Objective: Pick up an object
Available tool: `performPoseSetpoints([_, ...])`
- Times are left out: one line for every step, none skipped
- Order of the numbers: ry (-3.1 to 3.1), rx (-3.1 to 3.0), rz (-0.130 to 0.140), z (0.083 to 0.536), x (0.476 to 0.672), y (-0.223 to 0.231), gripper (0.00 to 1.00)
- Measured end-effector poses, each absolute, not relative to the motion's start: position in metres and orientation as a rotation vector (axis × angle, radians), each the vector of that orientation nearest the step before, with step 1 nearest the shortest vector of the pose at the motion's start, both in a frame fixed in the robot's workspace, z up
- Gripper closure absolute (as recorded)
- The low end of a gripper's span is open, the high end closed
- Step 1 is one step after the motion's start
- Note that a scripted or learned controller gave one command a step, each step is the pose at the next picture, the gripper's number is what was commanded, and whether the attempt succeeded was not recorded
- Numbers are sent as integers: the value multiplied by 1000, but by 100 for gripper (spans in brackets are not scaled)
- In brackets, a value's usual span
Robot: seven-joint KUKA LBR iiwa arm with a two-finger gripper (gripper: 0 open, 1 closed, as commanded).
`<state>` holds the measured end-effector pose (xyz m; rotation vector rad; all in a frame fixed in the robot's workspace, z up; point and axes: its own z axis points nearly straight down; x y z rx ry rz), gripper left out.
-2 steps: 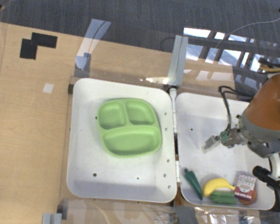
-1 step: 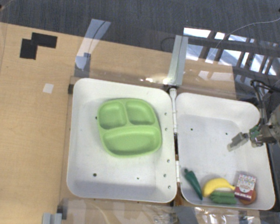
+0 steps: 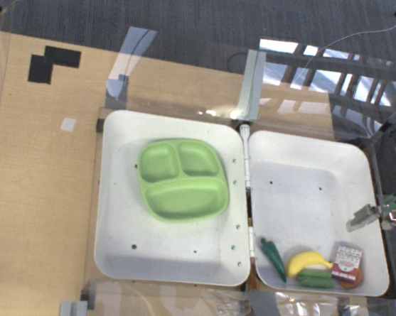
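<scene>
The gripper (image 3: pixel 364 217), cut off at the right bin's (image 3: pixel 304 167) right rim (finger state: cannot tell), sits above one banana (image 3: pixel 308 260), two green vegetables (image 3: pixel 272 259) and one small carton (image 3: pixel 347 258).

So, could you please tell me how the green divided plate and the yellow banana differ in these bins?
The green divided plate lies alone in the left bin, while the yellow banana sits in the right bin, crowded among other small items. The plate is far larger than the banana. The plate is flat with three compartments; the banana is a curved solid. Both look like plastic toys.
</scene>
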<state>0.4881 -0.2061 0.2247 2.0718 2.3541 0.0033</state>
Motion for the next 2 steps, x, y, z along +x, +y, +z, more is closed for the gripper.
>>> performPoseSetpoints([2445,1970,2,107,487,-205,0])
performPoseSetpoints([2493,1903,4,174,542,-177,0])
